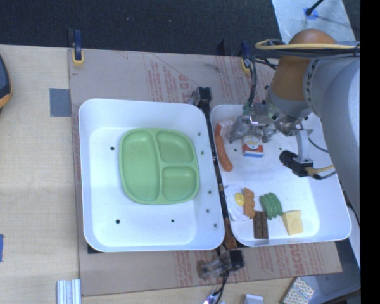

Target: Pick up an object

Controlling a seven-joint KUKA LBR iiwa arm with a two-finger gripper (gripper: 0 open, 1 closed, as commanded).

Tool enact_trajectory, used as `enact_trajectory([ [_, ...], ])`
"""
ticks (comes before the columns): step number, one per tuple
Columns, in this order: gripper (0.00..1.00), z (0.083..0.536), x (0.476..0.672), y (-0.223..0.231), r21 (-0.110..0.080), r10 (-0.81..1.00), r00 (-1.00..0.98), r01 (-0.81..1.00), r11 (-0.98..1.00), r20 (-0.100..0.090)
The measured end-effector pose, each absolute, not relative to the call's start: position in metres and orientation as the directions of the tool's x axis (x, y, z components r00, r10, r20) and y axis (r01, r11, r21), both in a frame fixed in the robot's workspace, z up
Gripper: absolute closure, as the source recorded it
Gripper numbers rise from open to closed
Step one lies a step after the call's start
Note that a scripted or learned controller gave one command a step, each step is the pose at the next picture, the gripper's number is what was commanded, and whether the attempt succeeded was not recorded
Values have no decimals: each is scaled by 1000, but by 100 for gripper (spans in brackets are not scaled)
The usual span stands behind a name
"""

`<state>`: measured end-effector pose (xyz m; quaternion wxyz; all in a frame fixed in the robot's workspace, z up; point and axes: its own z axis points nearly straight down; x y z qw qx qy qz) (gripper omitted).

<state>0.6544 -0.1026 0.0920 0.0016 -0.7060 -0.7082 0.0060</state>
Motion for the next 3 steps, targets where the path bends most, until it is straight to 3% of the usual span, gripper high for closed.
enact_trajectory([
  [1, 0, 92, 638, -117, -6, 1000, -3, 1000, 3, -1],
  [2, 0, 92, 654, -99, -14, 1000, -3, 1000, 3, -9],
  [3, 0, 92, 654, -100, -14, 1000, -1, 1000, 1, -7],
])
